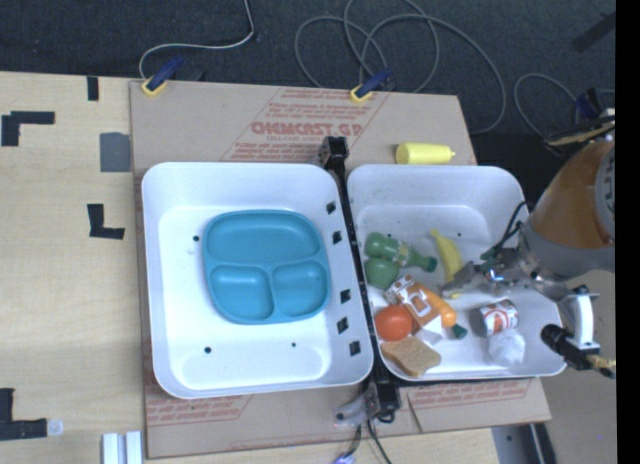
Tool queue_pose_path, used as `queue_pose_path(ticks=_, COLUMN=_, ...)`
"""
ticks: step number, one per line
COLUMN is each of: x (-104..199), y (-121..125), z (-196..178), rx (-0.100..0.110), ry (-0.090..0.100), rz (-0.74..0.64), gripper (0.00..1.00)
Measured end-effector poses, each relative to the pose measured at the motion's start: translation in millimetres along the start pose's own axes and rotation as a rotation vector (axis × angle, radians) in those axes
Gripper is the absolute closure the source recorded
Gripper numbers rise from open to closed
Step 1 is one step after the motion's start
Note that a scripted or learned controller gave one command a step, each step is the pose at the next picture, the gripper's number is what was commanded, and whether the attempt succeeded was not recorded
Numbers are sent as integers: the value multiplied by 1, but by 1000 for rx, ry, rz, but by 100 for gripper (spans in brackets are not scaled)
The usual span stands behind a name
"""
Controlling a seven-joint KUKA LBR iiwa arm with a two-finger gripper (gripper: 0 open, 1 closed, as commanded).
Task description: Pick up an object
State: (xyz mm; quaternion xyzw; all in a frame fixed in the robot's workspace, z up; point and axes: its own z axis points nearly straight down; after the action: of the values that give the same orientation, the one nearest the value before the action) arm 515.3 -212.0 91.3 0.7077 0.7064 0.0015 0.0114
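Gripper (pixel 470 274) in right bin (pixel 440 184) — banana (pixel 446 250) just beside it

A: Arm status?
B: Grey arm with the orange band (pixel 578 207) enters from the right edge, wrist angled down and to the left.
A: Gripper?
B: Metal two-finger gripper (pixel 478 270) sits low at the wrist's left end, pointing left. Can't make out the finger state from this angle.

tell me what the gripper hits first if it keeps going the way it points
Probably the banana: the gripper points left into the right bin, and the banana lies nearest ahead. Height is unclear from this view.
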Motion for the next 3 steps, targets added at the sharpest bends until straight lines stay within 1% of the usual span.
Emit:
queue_pose_path(ticks=1, x=40, y=93, z=6, rx=12, ry=12, rz=-5, gripper=0)
queue_pose_path(ticks=2, x=93, y=137, z=7, rx=15, ry=12, rz=-3, gripper=0)
queue_pose_path(ticks=3, x=92, y=137, z=-3, rx=17, ry=9, rz=-5, gripper=100)
